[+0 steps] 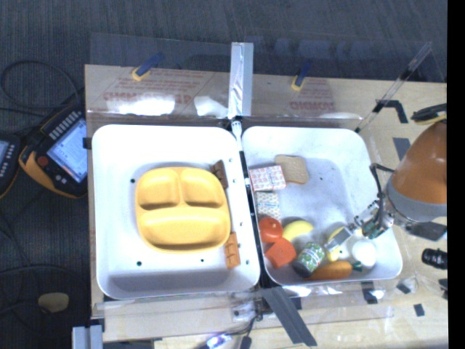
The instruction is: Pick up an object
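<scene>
The right bin (330, 147) holds several small objects. A slice of bread (291, 169) and two checkered boxes (266, 177) (267, 204) lie toward its back left. Along the front sit a red tomato (270, 228), a red-orange piece (280, 253), a yellow lemon (297, 230), a green-labelled can (310, 259), an orange carrot-like piece (333, 270), a small yellow piece (336, 238) and a white egg (362, 253). My gripper (369, 226) hangs low over the bin's front right, just above the egg and beside the yellow piece. I see nothing held in it.
The left bin (116, 267) carries a yellow divided tray (182, 207), with an orange block (232, 250) and a small brown piece (219, 171) by the dividing wall. A handheld controller (62, 155) lies off the bench at left. The arm's orange band (429, 167) looms over the right rim.
</scene>
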`<state>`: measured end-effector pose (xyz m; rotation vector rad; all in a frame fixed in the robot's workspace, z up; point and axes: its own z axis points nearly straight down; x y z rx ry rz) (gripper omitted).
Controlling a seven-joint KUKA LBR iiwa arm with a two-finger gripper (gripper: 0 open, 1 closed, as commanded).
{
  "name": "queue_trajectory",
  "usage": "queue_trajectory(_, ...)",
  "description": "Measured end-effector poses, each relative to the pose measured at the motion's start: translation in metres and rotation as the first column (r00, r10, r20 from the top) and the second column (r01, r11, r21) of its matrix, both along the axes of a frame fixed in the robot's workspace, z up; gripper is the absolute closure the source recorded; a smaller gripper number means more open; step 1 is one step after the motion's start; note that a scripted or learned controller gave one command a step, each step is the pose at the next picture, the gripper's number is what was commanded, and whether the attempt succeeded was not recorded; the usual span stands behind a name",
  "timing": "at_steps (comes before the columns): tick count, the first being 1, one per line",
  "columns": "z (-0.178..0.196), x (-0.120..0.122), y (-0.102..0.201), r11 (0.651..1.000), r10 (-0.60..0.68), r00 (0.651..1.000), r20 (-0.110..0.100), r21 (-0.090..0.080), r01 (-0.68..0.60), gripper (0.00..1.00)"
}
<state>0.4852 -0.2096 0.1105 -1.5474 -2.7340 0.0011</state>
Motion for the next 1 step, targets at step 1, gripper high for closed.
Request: queue_trajectory(1,-0.0210,0.0721,0.0375,0.963,-0.269,0.963,0.012,-0.001,0.269,0.00)
